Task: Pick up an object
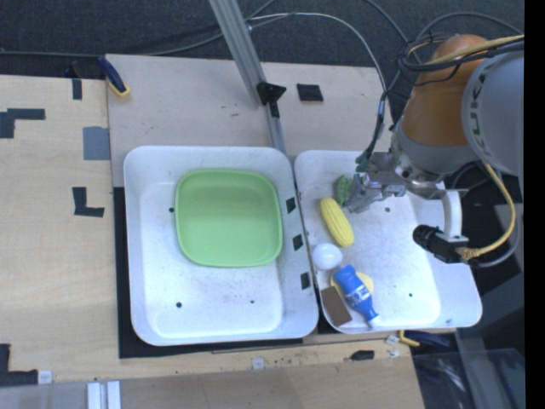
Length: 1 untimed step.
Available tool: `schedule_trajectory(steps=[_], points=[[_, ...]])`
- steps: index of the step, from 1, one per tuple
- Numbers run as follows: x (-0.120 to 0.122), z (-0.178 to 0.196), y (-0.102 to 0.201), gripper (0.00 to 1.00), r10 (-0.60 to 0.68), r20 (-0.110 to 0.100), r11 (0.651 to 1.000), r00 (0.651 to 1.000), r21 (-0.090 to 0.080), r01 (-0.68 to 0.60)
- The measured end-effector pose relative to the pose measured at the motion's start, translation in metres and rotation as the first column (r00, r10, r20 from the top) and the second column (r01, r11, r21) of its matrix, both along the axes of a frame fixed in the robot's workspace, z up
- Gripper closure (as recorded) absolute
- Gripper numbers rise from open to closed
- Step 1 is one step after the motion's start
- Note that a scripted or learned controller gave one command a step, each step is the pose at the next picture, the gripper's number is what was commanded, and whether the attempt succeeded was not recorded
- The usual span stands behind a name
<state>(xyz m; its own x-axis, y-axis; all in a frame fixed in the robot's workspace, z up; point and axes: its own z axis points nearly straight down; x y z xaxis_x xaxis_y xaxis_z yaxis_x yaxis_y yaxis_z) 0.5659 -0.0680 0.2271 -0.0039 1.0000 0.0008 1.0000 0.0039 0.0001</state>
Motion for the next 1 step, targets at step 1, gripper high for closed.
schedule_trajectory(steps=[1], points=[[0.0306, -0.0003, 0.0515, 1.0, 0.001, -0.001, 1.0, 1.0, 0.0, -0.001]])
